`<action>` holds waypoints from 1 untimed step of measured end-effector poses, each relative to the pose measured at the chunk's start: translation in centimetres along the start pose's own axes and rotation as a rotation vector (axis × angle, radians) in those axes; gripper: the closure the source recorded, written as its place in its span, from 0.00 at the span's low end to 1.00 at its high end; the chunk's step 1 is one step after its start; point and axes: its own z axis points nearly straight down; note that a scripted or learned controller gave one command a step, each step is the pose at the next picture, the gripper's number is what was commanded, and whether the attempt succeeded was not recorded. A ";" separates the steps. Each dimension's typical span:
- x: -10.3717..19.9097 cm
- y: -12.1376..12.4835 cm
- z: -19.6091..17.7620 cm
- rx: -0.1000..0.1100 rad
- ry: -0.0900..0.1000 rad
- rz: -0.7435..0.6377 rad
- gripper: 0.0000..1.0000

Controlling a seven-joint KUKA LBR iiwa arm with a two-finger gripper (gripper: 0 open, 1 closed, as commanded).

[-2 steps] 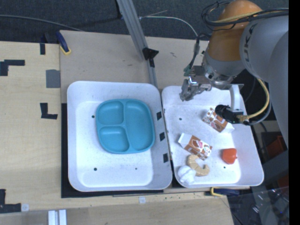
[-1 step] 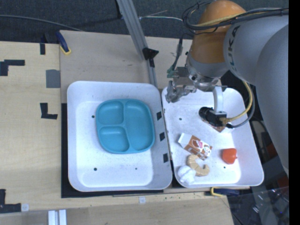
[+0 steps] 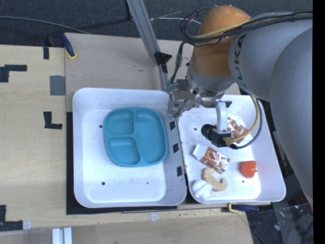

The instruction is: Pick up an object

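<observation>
My gripper (image 3: 175,105) hangs over the top end of the divider between the two white bins, under the orange wrist band (image 3: 218,39). The right bin (image 3: 269,187) holds several small items. A brown and white snack packet (image 3: 213,159) lies in its middle. A red piece (image 3: 248,169) sits to the right of that packet. A tan curved piece (image 3: 215,179) and a white lump (image 3: 201,188) lie near the front edge. Another packet (image 3: 236,128) lies partly under a cable loop. All of these items lie apart from the gripper, below and to its right.
A teal divided plate (image 3: 135,136) lies in the left bin (image 3: 86,187). A slanted metal bar (image 3: 144,29) rises behind the bins. A black part with a yellowish cable (image 3: 216,135) hangs over the right bin. The grey arm covers the upper right.
</observation>
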 end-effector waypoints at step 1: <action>5.1 -2.0 0.0 0.000 0.000 -0.001 1.00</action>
